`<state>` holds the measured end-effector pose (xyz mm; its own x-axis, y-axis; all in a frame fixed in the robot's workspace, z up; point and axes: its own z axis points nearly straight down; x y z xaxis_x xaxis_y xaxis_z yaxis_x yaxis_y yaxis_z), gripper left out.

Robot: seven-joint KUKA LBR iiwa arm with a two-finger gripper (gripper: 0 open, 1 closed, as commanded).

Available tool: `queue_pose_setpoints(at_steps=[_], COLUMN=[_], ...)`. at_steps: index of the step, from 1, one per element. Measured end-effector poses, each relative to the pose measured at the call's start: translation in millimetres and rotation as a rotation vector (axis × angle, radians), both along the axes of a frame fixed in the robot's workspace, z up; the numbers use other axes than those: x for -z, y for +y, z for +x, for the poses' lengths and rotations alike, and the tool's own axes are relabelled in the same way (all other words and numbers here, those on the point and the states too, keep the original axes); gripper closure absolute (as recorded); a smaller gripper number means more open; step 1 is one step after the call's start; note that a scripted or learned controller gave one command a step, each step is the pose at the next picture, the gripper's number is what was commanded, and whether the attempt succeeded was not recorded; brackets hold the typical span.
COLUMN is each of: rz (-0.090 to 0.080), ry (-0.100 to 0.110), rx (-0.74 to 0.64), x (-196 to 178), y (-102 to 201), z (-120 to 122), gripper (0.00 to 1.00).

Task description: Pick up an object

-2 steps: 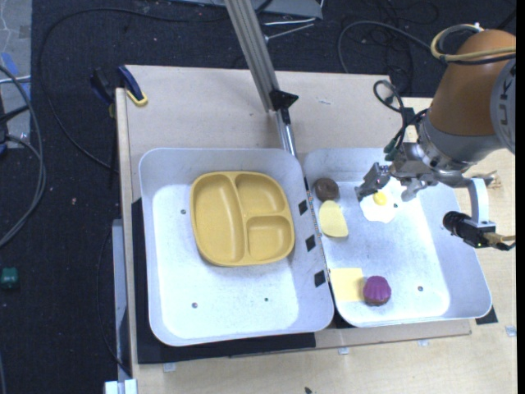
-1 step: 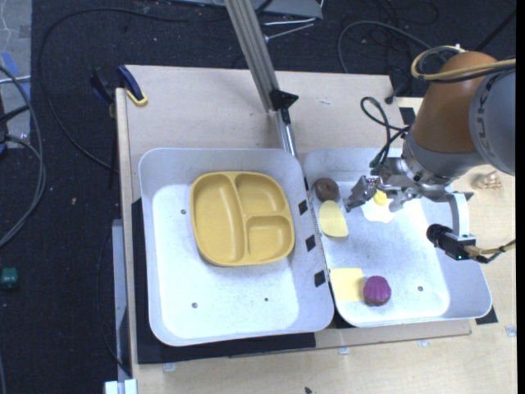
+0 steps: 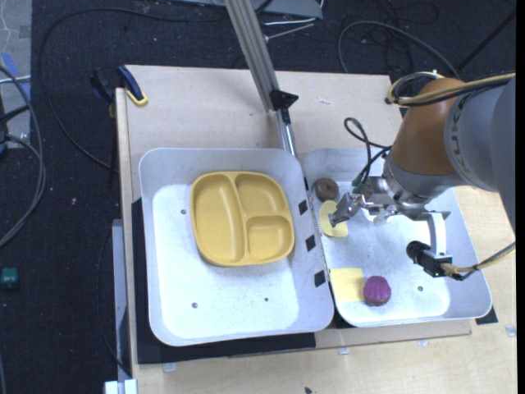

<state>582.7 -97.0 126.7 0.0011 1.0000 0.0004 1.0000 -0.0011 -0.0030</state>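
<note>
My gripper (image 3: 346, 209) hangs over the left part of the right bin (image 3: 459, 302), right above a pale yellow piece (image 3: 335, 225) that it partly hides. A small brown round object (image 3: 326, 189) lies just up and left of the gripper. Toward the bin's front lie a yellow square block (image 3: 346, 283) and, touching its right side, a purple rounded object (image 3: 376, 290). I see nothing lifted off the bin floor.
The left bin (image 3: 164, 302) holds a yellow divided plate (image 3: 243, 217). A slanted metal pole (image 3: 254, 43) runs down to the gap between the bins. The arm's grey body and orange band (image 3: 426, 134) cover the right bin's back right.
</note>
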Motion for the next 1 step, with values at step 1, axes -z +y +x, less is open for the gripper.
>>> queue_pose_setpoints(at_steps=[1], rz=[-0.001], ry=[-0.004], rx=[0.001], x=[-12.4], y=[-0.6], z=[0.9], gripper=[1.00])
